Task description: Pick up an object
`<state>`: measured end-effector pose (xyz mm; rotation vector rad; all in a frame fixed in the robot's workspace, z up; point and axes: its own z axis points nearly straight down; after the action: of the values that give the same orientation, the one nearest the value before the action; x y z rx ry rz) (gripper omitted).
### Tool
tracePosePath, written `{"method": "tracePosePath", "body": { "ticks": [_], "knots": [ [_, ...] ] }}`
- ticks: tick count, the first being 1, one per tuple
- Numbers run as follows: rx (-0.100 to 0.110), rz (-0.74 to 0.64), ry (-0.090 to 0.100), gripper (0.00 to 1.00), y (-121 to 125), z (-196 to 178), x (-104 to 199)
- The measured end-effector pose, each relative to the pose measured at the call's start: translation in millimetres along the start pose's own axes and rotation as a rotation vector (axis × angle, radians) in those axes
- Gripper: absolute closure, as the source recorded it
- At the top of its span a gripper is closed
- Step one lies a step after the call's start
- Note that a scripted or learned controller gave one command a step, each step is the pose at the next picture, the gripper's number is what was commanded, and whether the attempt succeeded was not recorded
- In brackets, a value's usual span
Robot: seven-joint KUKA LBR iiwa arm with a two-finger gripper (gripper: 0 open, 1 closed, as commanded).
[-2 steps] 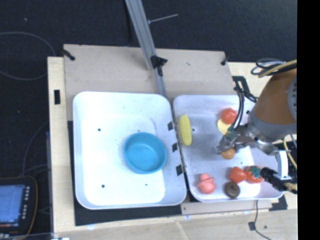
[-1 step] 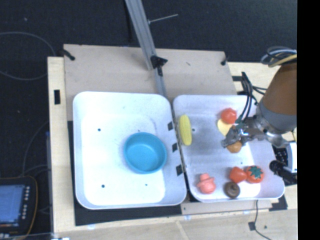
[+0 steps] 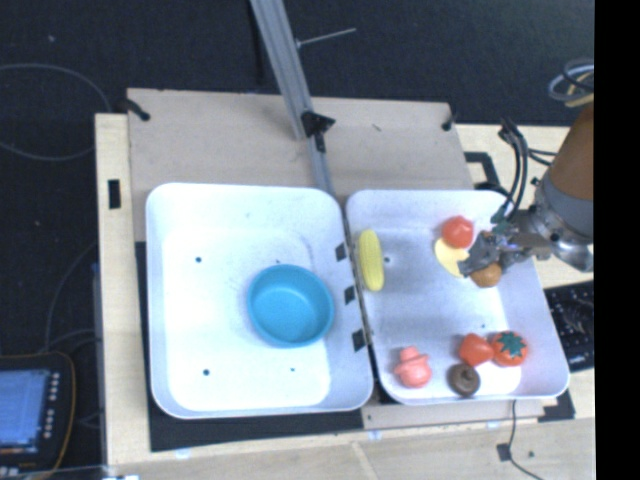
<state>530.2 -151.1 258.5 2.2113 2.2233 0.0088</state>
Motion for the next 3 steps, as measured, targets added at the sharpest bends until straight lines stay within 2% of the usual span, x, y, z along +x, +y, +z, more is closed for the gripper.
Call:
{"method": "tracePosePath", "body": {
  "ticks": [2, 3],
  "knots": [
    [0.007, -0.002, -0.001, 1.0, 41.9, 23.6, 104.0],
    [0.008, -0.004, 0.004, 1.0, 56.9, 12.5, 152.9]
  ]
}}
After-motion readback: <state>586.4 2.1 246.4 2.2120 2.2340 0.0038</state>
